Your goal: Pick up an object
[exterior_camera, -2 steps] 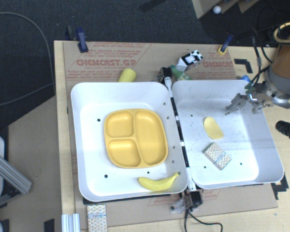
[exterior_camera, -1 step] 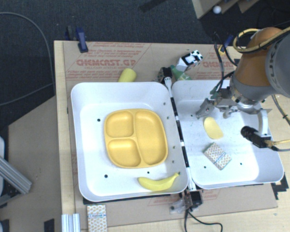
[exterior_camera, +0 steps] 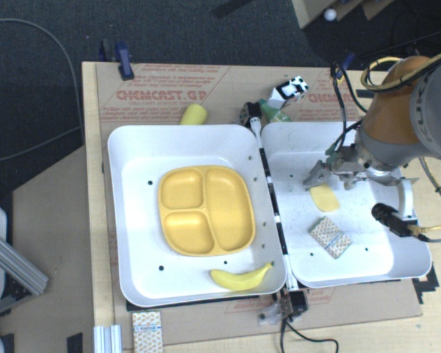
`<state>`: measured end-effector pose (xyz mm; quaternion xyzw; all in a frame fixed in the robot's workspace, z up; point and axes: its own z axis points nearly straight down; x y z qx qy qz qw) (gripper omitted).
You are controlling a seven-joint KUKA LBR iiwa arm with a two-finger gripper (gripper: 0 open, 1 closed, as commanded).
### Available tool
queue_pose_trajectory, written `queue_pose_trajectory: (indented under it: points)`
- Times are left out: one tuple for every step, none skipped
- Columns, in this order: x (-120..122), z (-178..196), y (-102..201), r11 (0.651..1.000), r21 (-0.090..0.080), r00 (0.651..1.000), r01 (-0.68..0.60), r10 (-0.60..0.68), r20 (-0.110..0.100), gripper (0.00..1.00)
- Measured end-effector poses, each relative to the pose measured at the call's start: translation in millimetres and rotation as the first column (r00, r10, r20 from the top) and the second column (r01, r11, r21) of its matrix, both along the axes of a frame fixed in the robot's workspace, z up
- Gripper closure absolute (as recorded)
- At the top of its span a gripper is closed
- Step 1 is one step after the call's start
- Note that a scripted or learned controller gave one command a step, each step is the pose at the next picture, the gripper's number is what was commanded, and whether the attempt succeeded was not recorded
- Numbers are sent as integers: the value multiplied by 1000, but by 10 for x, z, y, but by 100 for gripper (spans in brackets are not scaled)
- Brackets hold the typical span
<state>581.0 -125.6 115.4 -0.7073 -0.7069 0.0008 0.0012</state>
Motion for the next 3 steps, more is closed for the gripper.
queue_pose_trajectory:
  points:
    - [-86,-311,78,1000,0,1000,0,0,1,0]
    - [-79,-206,77,1000,-1,1000,1,-1,4,100]
    - [-79,-206,78,1000,-1,1000,1,-1,3,0]
